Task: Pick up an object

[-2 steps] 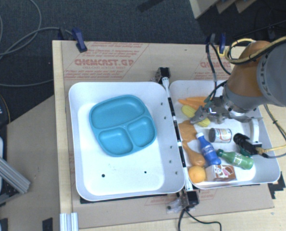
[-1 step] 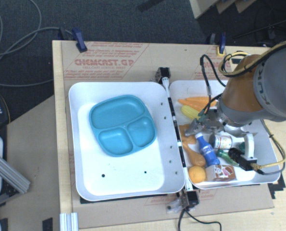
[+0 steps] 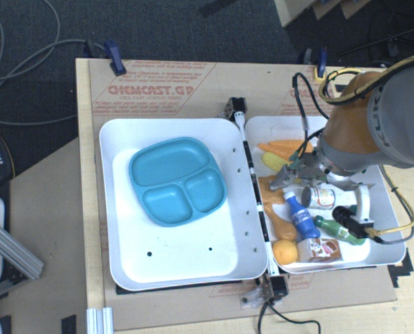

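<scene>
Right bin (image 3: 394,256): a clutter of small objects. Blue bottle (image 3: 300,216) with white cap at its upper end, lying tilted, near the bin's middle, cap toward the gripper. Orange ball (image 3: 284,252) at the front left corner of the same bin, just beside the bottle's lower end. Brown-and-red packet (image 3: 324,248) flat at the front, touching or nearly touching the bottle's base. Green item (image 3: 339,227) with a black end lying right of the bottle, exact kind not discernible. Small white cylinder with red print (image 3: 324,197) just above the green item. Yellow piece (image 3: 273,161) and orange wedge-shaped piece (image 3: 283,147) at the rear left of the bin.

Gripper (image 3: 293,175) low over the rear left part of the right bin, close to the yellow piece and above the bottle cap. State of the jaws: cannot tell, detail too dark and small. No object seen between them.

Arm (image 3: 373,127) entering from the right, orange band above the wrist, cables looping over it.

Left bin (image 3: 116,152): blue three-compartment plate (image 3: 177,181) resting flat in the rear half. Both bins side by side on the worktop (image 3: 158,89), divider edges touching.
</scene>
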{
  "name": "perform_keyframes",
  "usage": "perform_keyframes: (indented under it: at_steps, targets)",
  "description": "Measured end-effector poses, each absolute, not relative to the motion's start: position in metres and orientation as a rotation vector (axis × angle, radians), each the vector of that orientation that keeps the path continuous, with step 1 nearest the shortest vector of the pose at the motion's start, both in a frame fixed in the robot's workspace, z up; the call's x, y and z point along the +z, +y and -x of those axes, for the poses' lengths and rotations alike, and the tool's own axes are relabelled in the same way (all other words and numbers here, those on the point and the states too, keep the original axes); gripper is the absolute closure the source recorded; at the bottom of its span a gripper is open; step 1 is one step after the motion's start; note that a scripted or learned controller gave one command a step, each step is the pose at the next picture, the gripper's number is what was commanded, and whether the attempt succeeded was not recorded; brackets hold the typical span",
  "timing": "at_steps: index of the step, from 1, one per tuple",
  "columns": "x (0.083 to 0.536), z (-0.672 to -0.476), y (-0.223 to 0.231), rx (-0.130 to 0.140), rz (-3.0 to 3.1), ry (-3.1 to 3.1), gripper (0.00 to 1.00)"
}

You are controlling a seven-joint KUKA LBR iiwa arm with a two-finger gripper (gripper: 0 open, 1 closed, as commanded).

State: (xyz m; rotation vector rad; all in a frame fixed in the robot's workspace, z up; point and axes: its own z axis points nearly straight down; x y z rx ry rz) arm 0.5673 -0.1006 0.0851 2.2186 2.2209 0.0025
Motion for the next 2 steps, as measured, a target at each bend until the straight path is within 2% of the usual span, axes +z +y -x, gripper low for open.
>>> perform_keyframes:
  at_steps: [1, 2]
  targets:
    - [0.0960, -0.5678, -0.1001, 0.006, -2.218, 2.218, 1.00]
    - [0.0953, -0.5675, -0.1001, 0.005, -2.219, 2.218, 0.00]
